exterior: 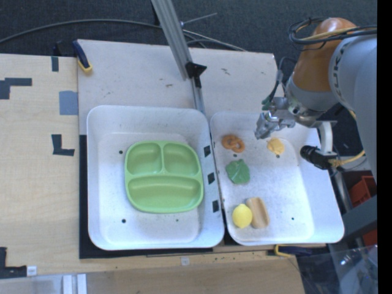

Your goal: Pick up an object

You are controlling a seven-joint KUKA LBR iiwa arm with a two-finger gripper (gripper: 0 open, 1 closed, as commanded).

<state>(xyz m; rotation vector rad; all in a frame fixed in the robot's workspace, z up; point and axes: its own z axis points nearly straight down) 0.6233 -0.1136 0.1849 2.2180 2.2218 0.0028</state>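
In the right bin (318, 219), up near its top edge at about twelve o'clock, we see the claw (267, 129) hanging low over the white floor. We cannot tell if it is apart or together, because it looks small and dark from up here. We see nothing gripped in it. The grey arm (355, 72) comes in from three o'clock, with its orange band (318, 54) above the wrist.

There are five little things in this bin. A small orange pretzel (233, 143) lies at nine o'clock from the claw, close by but not touching it. A small yellow-orange piece (276, 146) lies just beside the claw, at about five o'clock from it. A green leafy piece (238, 172) sits below the pretzel, toward six o'clock. Near the bottom of the bin we see a yellow lemon (242, 215) and a tan bread roll (260, 212), side by side and touching, with the lemon at nine o'clock from the roll.

In the left bin (104, 164) a green plate (163, 176) with three parts lies flat in the middle. Both bins sit side by side on the bench (30, 164), and a grey metal pole (173, 29) leans over the bench at twelve o'clock.
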